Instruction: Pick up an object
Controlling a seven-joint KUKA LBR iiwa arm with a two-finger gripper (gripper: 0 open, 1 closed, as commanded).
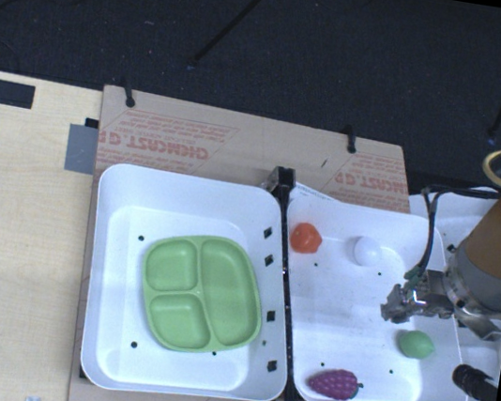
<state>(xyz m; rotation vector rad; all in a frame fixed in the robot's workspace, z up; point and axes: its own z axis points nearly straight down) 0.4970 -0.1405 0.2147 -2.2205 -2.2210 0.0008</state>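
The right bin [317,373] holds an orange-red ball [306,238] near its back left, a white ball [367,252] further right, a green rounded object [416,344] near the right wall and a purple grape bunch [334,383] at the front. My gripper [403,306] hangs over the right side of this bin, just above and left of the green object, with nothing seen between its fingers. The arm's orange band [500,232] rises at the right edge.
The left bin [102,351] contains a green three-compartment plate [202,292]. A black divider [279,285] runs between the two bins. Brown cardboard [240,150] lies under both bins, on the pale wooden bench [4,249].
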